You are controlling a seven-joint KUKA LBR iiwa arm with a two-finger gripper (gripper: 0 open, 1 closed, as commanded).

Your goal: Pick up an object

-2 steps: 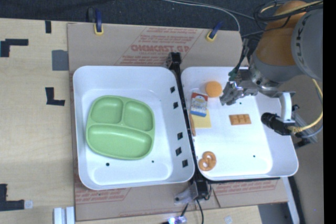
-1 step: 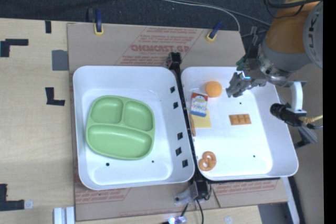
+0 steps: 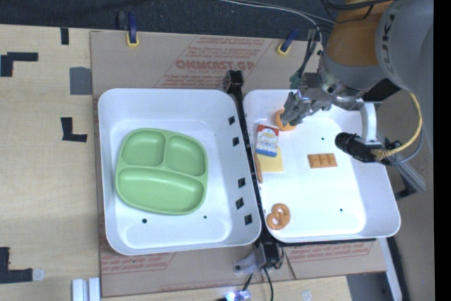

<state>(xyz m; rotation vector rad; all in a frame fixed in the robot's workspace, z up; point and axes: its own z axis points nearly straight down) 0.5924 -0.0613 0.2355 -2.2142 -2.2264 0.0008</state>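
Pale wooden surface (image 3: 42,173) with a cardboard sheet (image 3: 204,60) clamped on top; two shallow white bins sit side by side on it. Left bin (image 3: 113,109) carries a green divided plate (image 3: 162,170). Right bin (image 3: 366,208) carries the loose items.

Gripper (image 3: 294,111) sits low over the back left part of the right bin, directly above a small orange object (image 3: 282,122) that peeks out beneath it. Cannot tell how the gripper is set, nor whether anything is caught in it.

Other candidates in the right bin: a small snack packet (image 3: 267,139) just beside the orange object, overlapping a flat yellow card (image 3: 272,161); a tan cracker-like square (image 3: 323,161) lying apart near the middle; a pretzel-shaped piece (image 3: 277,216) near the front left corner.

Handling judgement: all look like light toy food. The orange object seems small and rounded, likely hard and smooth, so it may squirt out of a pinch; best taken across its widest part. Packet would probably flex; grip across its short sides. The yellow card and cracker lie flat on the bin floor, with little edge to catch. The pretzel offers loops and an outer rim.
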